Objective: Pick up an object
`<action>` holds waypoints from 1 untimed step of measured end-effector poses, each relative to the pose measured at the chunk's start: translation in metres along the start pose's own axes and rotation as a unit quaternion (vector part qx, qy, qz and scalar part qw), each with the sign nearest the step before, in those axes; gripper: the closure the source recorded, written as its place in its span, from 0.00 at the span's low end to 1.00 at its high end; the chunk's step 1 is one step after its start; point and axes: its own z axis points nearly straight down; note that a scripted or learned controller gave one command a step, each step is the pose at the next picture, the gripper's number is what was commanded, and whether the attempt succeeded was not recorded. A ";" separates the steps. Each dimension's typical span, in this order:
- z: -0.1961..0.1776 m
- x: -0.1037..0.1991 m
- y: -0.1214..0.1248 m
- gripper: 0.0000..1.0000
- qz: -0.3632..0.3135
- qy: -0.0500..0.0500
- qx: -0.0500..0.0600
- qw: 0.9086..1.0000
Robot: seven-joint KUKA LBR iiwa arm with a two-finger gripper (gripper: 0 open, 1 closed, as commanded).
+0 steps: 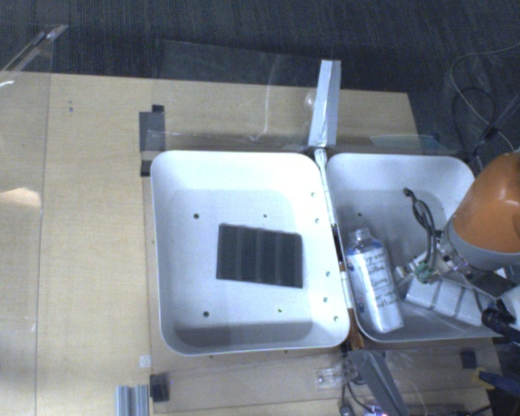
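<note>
**Arm low in the right bin, beside the bottle**

Two shallow white bins sit side by side on the wooden bench. The left bin point(182, 232) holds one thing: a flat dark ribbed pad point(260, 256), lying square on the floor near the middle. The right bin point(373, 180) holds a silvery bottle point(373, 286) with a printed label, lying on its side close to the wall it shares with the left bin, its cap end pointing up the view and its base toward the near rim. Lying down like that it would roll sideways easily, and the wall probably helps keep it where it is.

The arm enters from the right, its orange band point(498, 206) hanging over the right bin's far side. Below it the gripper point(429, 271) sits low in the bin, just right of the bottle, with a loop of black cable point(420, 211) arching above it. A pale blocky part of the wrist or tool point(446, 300) hides the tip (whether the gripper is released or clenched cannot be told from this slant), and nothing can be seen held in it.

By my reading the pick is not yet made, and the bottle is the nearest candidate, with the wall cramping a grasp from the left.
</note>
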 end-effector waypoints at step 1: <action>0.001 -0.007 0.052 0.00 -0.014 -0.005 0.001 1.000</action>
